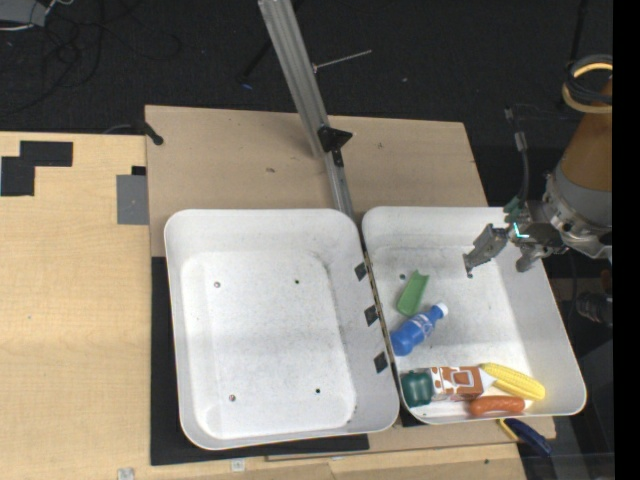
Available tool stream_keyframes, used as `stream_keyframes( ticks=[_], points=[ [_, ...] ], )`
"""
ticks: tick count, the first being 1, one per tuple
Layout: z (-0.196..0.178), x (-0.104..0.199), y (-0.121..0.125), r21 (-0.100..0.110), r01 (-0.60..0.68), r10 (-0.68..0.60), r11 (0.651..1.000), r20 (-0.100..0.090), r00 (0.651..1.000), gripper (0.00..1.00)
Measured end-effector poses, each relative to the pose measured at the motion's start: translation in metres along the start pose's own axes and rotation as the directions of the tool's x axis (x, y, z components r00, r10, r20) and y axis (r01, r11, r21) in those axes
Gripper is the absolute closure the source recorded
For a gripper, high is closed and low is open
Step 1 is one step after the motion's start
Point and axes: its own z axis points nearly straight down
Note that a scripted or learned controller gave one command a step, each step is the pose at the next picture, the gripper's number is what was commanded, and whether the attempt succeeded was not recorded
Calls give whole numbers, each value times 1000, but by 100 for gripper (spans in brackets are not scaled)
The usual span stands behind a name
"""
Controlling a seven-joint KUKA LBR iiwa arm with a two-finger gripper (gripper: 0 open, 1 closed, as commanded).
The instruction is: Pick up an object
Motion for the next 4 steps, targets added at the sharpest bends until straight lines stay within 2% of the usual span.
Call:
stream_keyframes(
  ticks=[1,2,3,4],
  points=[
    [-2,-1,1,-4,-1,1,1000,1,1000,0],
    [42,-2,2,0,-1,1,1000,1,1000,0],
    [97,0,-9,2,-2,2,1000,0,1000,0],
    [139,-1,-13,-6,-3,3,1000,2,1000,0]
  ],
)
